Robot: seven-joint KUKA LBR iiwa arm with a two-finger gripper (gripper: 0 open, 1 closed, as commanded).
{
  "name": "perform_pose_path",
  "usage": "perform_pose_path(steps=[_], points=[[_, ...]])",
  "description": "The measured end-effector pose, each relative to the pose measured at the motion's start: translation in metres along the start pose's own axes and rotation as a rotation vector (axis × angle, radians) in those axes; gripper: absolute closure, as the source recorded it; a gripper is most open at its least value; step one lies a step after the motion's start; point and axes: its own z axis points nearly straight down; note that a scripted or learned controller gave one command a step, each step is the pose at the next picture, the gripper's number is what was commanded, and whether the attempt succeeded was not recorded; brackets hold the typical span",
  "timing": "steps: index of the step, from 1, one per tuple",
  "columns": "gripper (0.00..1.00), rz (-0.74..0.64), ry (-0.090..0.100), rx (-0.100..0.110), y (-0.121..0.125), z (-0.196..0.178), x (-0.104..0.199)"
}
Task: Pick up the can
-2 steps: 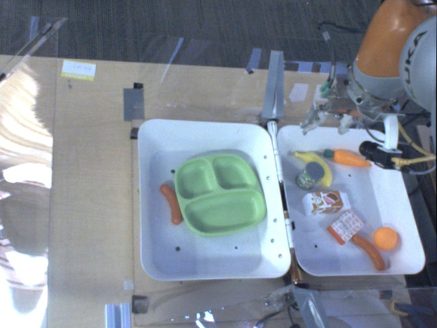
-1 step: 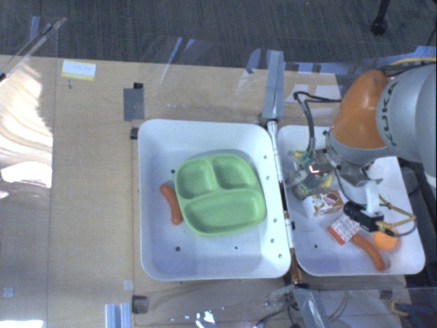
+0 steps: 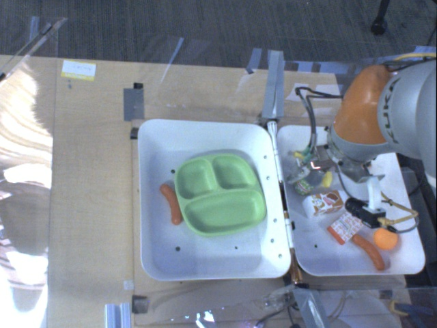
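Two white bins sit side by side on a pale wood tabletop [image 3: 89, 183], as a grey arm [image 3: 410, 108] with an orange band reaches in from the right over the right bin [image 3: 307, 255]. The hand [image 3: 308, 164] hangs low near that bin's upper left corner; whether it is wide or narrow cannot be told. The can [image 3: 300, 182], a dull silvery shape, lies close to the right bin's left wall, just under the hand, and it is unclear whether the two touch. Near it are a small carton [image 3: 326, 201] printed in brown and white and a red-and-white packet [image 3: 345, 229]; the print on both is too small to read. An orange ball [image 3: 386, 240] and a sausage [image 3: 369, 252] lie toward the near right corner. The left bin [image 3: 153, 183] holds a green three-part plate [image 3: 220, 193], with a second sausage [image 3: 171, 203] just beside its left edge. A yellow label [image 3: 78, 69] is stuck to the tabletop at far left, its writing illegible. Bright glare washes over the tabletop's left side. A grey post [image 3: 274, 80] stands behind the gap between the bins. Dark grey carpet [image 3: 205, 12] lies beyond the tabletop, where a black stand leg [image 3: 384, 9] rests at upper right.
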Motion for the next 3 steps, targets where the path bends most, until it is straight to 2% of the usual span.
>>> perform_pose_path(steps=[1, 2, 3], points=[[0.00, 0.000, 0.000, 0.000, 0.000, 0.000, 0.000], [0.00, -0.809, -0.001, -0.003, 0.009, 0.025, -0.019], [0.00, -0.809, 0.000, -0.004, 0.007, 0.025, -0.013]])
